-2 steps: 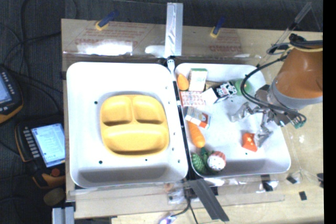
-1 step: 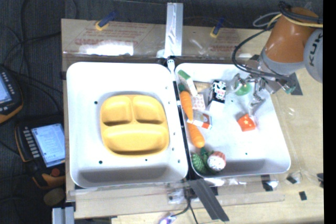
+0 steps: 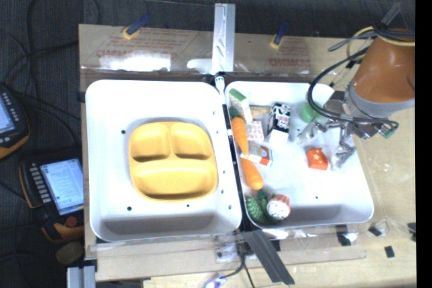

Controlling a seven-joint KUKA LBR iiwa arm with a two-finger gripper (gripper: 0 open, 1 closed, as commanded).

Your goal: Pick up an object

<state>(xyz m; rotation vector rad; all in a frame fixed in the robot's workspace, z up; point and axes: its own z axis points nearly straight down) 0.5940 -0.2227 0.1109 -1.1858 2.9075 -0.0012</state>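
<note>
The gripper (image 3: 329, 145) hangs with fingers apart around a small red-orange object (image 3: 317, 158) in the right bin (image 3: 351, 202); closing and lifting remain.

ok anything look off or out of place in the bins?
Nothing spilled or broken. The right bin has its toys crowded against the left wall: two carrots, small cartons, a ball. One red block lies apart under the gripper. The yellow tray sits square.

The bench (image 3: 388, 209) bears 2 white bins (image 3: 108, 212) (image 3: 337, 202) side by side.
</note>
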